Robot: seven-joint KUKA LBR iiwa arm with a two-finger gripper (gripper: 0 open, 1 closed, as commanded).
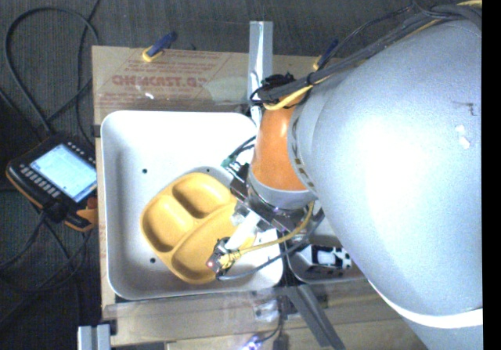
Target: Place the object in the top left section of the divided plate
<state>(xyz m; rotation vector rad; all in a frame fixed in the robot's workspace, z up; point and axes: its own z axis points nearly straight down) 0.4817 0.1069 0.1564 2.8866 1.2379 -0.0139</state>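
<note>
Reaching in from the right, the grey arm with its orange band (275,154) bends down over the left shallow white bin (129,145), its bulk hiding the right bin. The gripper (227,253) sits low at the near right edge of the yellow divided plastic plate (188,223), which lies in that bin. Whether the jaws are apart or closed cannot be told.

arm (391,176) hides most of right bin (325,256) & plate's (192,223) right edge.
</note>
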